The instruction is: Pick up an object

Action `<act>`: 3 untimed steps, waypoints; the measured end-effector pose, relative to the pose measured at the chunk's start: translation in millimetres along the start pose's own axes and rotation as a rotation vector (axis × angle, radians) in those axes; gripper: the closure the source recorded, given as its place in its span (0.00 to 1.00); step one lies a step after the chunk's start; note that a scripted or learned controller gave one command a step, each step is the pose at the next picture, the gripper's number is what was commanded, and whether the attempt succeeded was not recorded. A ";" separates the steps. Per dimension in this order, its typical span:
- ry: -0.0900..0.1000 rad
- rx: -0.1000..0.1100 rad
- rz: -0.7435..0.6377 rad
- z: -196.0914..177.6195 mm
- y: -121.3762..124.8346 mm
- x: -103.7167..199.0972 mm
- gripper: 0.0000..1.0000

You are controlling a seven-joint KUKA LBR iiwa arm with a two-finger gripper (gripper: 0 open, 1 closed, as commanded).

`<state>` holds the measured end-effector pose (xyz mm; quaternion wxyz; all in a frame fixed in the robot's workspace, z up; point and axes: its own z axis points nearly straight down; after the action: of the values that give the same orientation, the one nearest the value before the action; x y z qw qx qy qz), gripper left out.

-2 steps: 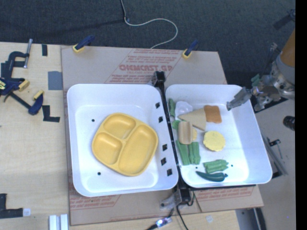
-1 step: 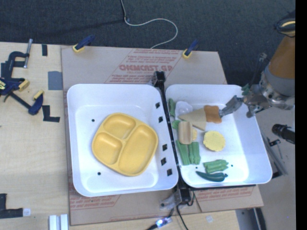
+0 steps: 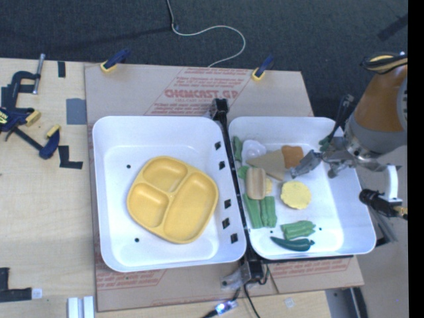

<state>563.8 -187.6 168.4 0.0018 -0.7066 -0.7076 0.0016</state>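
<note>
Looking down at a slant, we see a light wooden bench [image 3: 40, 230] with a cardboard sheet [image 3: 199, 91] laid over it, held at its top edge by two blue-and-yellow clamps [image 3: 114, 60], and a dark carpeted floor [image 3: 79, 12] across the upper frame where a thin white cable [image 3: 218, 32] loops. More clamps [image 3: 23, 114] lie at the far left. The left bin [image 3: 106, 197] holds a yellow divided plate [image 3: 173, 198] at centre frame. The right bin [image 3: 354, 224] holds the small things: an orange block [image 3: 292, 156], a yellow round piece [image 3: 295, 195], a tan piece [image 3: 256, 183], green bean pods [image 3: 262, 211] and a dark green pepper [image 3: 291, 244] near the lower rim. The gripper [image 3: 306, 163] reaches in from the right, just beside the orange block; we cannot tell how its claw is set, nor whether it touches anything.
</note>
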 end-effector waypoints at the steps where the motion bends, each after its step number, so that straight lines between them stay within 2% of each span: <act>1: 0.000 -0.001 -0.001 43.3 0.7 4.4 0.00; 2: -0.001 -0.003 -0.001 86.2 0.8 5.7 0.00; 3: -0.002 -0.006 -0.001 73.2 1.8 5.6 1.00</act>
<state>565.2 -181.9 95.2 -0.0008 -0.7062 -0.7080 0.0002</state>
